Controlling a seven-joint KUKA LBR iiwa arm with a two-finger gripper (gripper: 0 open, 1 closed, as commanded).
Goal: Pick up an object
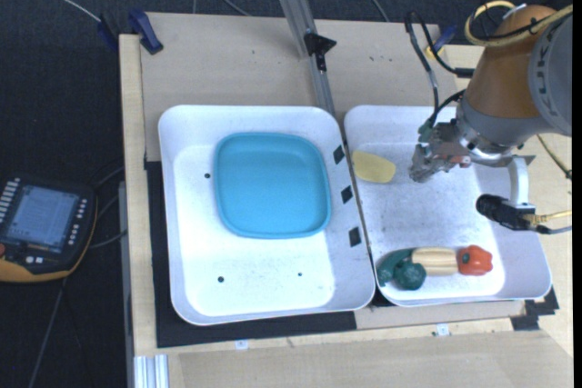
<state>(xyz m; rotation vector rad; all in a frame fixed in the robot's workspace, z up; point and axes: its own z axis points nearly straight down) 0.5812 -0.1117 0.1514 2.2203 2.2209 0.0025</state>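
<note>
Jaws (424, 166) beside yellow piece (374, 166)

I see a square turquoise plastic plate (273, 184) well off to the view's left of the gripper (426, 166), inside the shallow white left-hand bin (182, 223). Farther left again, a grey handheld control pendant (41, 227) lies on the dark carpet (64, 104).

Two shallow white bins sit side by side on my bench. The left bin (182, 286) holds a square blue plastic plate (271, 184), set toward its back half. In my right bin (536, 273), a flat yellow piece (374, 166) lies at the back left, near the divider. My gripper (426, 161) hangs just right of it. Along the front edge lie a dark green lump (402, 272), then a tan cylinder (435, 261), then a red tomato-like toy (474, 260), left to right, touching in a row.
</note>
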